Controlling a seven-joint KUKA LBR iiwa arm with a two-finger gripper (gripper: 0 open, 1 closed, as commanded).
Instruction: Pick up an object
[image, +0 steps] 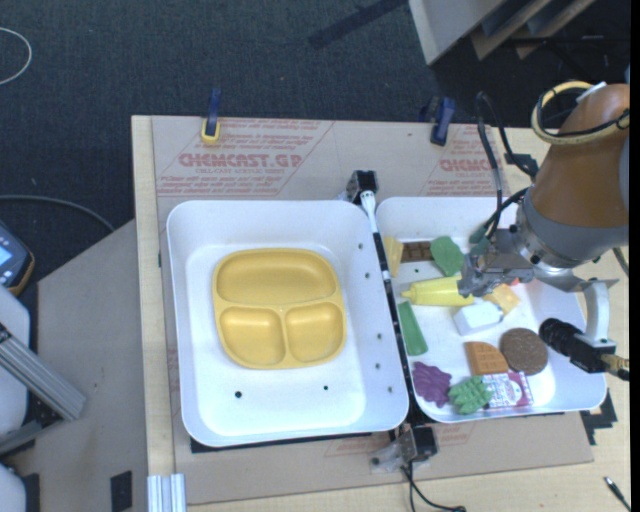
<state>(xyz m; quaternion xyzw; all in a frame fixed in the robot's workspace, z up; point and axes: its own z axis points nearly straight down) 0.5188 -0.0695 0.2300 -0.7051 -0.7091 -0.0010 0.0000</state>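
The right bin (560, 400) holds several toy foods. Among them are a yellow banana (435, 292), a green piece (447, 255), a white block (477, 318), a brown round cookie (524, 350), an orange waffle (484, 357), purple grapes (431, 381) and a green broccoli (469, 393). My gripper (481, 279) hangs low over the bin's middle, at the right end of the banana and just above the white block. A yellow-orange piece (505, 298) lies right beside it, partly under the wrist.
The left bin (190, 300) holds a yellow divided plate (279, 305). A green pod (413, 330) lies along the right bin's left wall, with a brown bar (416, 251) and a pale yellow piece (393, 255) farther back. A pink packet (514, 390) sits at the front.
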